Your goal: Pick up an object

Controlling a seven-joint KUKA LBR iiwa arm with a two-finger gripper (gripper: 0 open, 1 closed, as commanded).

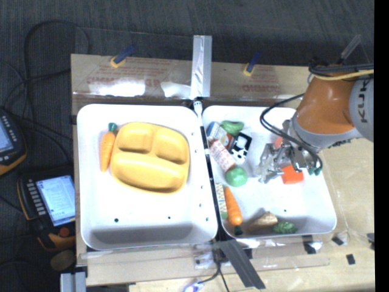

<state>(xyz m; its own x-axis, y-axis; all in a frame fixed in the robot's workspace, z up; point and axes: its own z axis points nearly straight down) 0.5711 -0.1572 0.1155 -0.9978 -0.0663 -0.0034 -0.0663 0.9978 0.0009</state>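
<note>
Gripper (278,165) hovers low in right bin (316,215) beside orange block (293,176); finger state: cannot tell. Centre over block before closing.

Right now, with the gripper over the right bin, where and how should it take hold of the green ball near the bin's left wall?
Judging by its round shape, the green ball is best gripped across its middle, coming straight down from above. It lies close to the red-and-white packet and the carrot, so the freer flanks look to be its right and upper-right sides. The gripper sits just to its right.
</note>
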